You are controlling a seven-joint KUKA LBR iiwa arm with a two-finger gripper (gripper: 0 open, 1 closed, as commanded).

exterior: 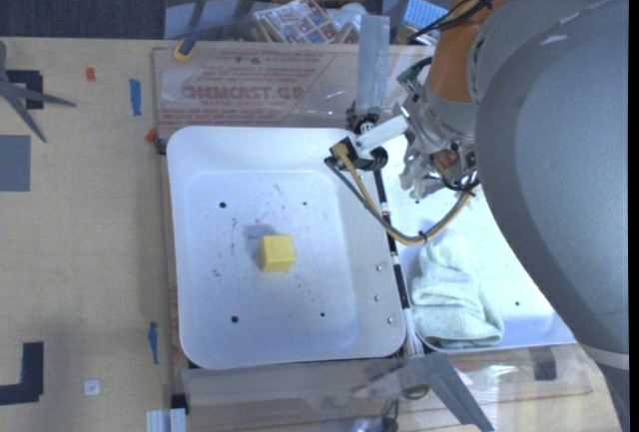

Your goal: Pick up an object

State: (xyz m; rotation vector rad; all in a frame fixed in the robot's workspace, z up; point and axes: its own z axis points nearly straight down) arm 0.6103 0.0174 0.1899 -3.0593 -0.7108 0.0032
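Observation:
A small yellow cube point(278, 252) lies near the middle of the left white bin point(200, 181). A crumpled white cloth point(454, 291) rests at the front left of the right bin point(519, 305). My gripper point(425, 175) hangs over the far left part of the right bin, close to the divide between the bins. It is beyond the cloth and to the right of the cube, well apart from both. The grey arm with its orange band point(469, 21) covers much of the right bin.
A black and yellow cable point(374, 206) loops from the wrist down over the divide between the bins. A clear plastic sheet with red lettering point(250, 86) lies behind the left bin. Bare wooden bench point(80, 220) stretches to the left.

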